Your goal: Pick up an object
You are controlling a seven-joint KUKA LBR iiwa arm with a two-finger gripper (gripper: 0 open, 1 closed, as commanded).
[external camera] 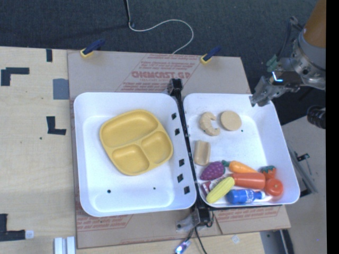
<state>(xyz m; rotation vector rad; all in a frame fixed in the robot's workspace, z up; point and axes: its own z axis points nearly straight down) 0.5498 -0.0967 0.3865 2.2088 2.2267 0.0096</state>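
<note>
The right bin (265, 126) holds toy food. A croissant (209, 124) and a round cookie (230, 120) lie near its far side, with a tan bread piece (201, 153) below them. Along the near edge sit purple grapes (213, 170), a corn cob (220, 189), a carrot (242, 168), a red sausage (248, 181), a tomato (273, 187) and a blue bottle (242, 197). My gripper (262, 97) hangs over the bin's far right corner, above and apart from the objects, with nothing seen in it.
The left bin (87, 142) holds a yellow compartment plate (136, 141). A black divider (181, 136) separates the bins. A white cable (159, 25) loops on the dark floor beyond the cardboard sheet (153, 73).
</note>
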